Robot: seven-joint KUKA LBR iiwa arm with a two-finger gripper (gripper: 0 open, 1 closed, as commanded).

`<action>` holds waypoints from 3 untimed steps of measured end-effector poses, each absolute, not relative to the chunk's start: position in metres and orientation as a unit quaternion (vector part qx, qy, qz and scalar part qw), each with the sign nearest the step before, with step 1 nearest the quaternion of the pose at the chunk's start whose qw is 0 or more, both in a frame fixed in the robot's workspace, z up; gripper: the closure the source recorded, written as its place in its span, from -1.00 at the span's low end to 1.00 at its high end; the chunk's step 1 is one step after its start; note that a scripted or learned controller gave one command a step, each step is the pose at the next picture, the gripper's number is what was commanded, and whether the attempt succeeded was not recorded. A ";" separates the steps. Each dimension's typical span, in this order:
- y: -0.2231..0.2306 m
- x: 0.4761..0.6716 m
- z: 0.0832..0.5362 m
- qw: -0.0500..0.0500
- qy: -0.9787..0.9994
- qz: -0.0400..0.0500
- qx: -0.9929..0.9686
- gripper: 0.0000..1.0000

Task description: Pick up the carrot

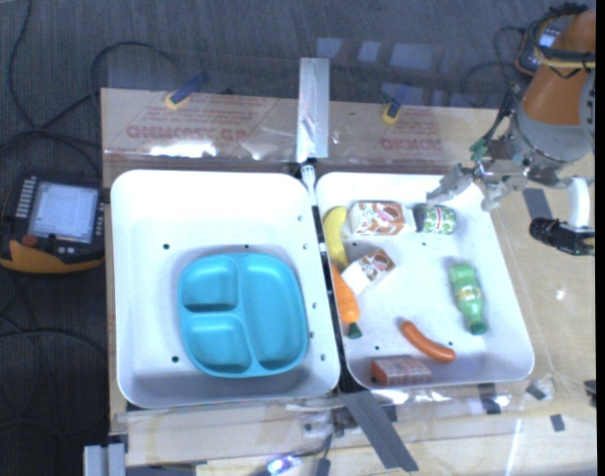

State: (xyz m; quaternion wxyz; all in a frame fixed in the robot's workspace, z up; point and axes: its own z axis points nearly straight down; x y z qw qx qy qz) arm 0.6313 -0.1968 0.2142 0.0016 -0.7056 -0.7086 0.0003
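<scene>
Seen from the overhead camera, the carrot [346, 303] lay along the left wall of the right bin [511, 296], its green end toward the front. A banana [334, 234] sat just behind the carrot against the same wall, and a small carton [367, 270] rested beside the carrot's upper end. A larger carton [378, 218] and a small can [437, 219] stood farther back from the carrot. A green bottle [466, 297] lay well apart from the carrot on its right, a sausage [426, 341] lay to its front right, and a brown bar [402, 371] sat at the bin's front wall. A blue divided plate [243, 311] occupied the left bin [144, 216], across the wall from the carrot. The gripper [478, 173] hung over the right bin's back right corner, far from the carrot, holding nothing; how wide it was parted could not be told.
</scene>
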 end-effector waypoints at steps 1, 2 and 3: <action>-0.196 0.632 0.222 0.002 -0.710 0.001 -0.704 1.00; -0.148 0.602 0.090 -0.005 -0.752 -0.003 -0.659 1.00; -0.102 0.535 0.091 -0.010 -0.799 -0.003 -0.601 1.00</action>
